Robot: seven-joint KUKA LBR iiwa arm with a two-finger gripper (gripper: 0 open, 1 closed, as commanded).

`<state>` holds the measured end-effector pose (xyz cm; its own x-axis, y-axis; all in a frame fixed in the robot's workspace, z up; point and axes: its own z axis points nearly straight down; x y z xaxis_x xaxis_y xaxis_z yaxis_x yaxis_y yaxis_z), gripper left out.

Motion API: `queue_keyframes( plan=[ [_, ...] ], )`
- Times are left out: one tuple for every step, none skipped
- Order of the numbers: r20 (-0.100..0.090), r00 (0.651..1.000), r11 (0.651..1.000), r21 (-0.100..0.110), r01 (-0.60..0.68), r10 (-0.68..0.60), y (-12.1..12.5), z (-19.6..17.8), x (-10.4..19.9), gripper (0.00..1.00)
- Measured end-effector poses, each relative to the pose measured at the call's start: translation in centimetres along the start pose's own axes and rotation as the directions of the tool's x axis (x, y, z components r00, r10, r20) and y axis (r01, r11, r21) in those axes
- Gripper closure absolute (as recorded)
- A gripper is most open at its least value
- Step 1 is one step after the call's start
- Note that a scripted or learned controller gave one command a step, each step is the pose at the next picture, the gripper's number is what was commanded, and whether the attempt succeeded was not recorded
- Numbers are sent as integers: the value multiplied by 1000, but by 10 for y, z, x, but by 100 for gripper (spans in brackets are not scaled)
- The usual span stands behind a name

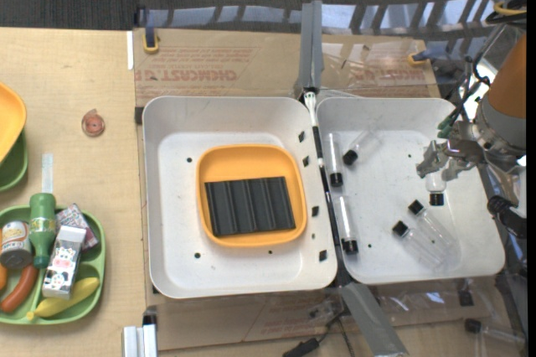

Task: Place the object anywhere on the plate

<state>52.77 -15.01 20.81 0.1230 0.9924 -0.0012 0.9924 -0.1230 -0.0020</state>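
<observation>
An orange plate (251,162) lies in the left bin (167,204), and a dark grey ridged slab (250,206) rests on it. My gripper (438,169) hangs over the right side of the right bin (469,263), far from the plate. A small clear vial with a black cap (435,196) points down between its fingers, and the gripper is shut on it. The vial's clear body is hard to make out against the white bin.
Several other clear vials and tubes with black caps lie in the right bin: two long tubes (334,156) (344,223) by its left wall, a short vial (358,147), and a bottle (425,240) under the gripper. Toy food trays (50,263) sit far left.
</observation>
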Motion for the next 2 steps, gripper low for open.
queue_keyframes(
  plan=[
    [2, 962, 962, -2, 271, -271, 96, -39, -37, 100],
    [2, 920, 920, -2, 392, -392, 139, -12, -56, 100]
  ],
)
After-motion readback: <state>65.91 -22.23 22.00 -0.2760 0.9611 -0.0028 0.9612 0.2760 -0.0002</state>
